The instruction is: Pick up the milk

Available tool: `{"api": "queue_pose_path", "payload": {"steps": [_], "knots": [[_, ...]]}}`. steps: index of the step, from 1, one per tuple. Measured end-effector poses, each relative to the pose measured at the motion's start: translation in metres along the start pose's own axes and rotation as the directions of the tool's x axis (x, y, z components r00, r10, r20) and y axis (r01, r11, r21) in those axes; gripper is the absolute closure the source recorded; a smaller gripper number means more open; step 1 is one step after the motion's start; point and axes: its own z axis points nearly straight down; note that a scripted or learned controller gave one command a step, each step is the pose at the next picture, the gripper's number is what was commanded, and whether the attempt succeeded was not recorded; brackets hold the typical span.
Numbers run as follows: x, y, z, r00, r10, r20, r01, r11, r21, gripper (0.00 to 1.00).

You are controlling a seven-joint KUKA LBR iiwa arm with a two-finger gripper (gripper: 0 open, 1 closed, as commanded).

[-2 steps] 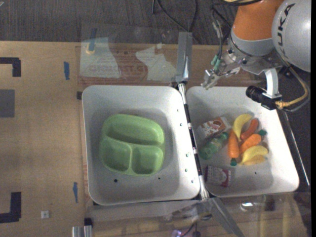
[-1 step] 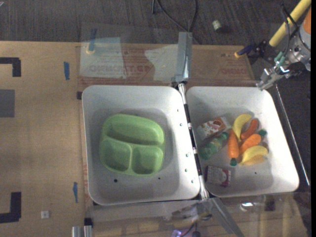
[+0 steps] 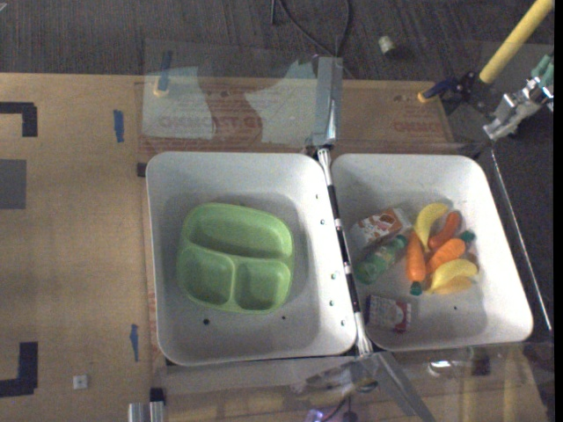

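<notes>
- The counter (image 3: 70, 262) carries two shallow white bins side by side: the left bin (image 3: 176, 323) and the right bin (image 3: 501, 315).
- A green divided plate (image 3: 235, 256) lies in the middle of the left bin, with three compartments showing.
- The milk (image 3: 388, 313), a small white carton with red print, lies flat near the front edge of the right bin, apart from the other items.
- Another small carton (image 3: 379, 227) with reddish print lies toward the back left of the right bin, just beside a green bottle (image 3: 380, 260) lying on its side.
- To the right of the bottle sits a cluster of toy food: two bananas (image 3: 428, 221) (image 3: 452, 273) and carrots (image 3: 415, 262), touching one another.
- The end effector (image 3: 519, 108) hangs at the upper right, outside the right bin, well apart from the milk; I cannot tell how it is set.
- A yellow rod (image 3: 519, 33) slants above it.
</notes>
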Motion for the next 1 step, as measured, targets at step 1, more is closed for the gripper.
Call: {"api": "queue_pose_path", "payload": {"steps": [1], "knots": [[0.042,-0.0632,0.1776,0.999,-0.033,-0.002,0.033,0.999,0.002,1.0]]}}
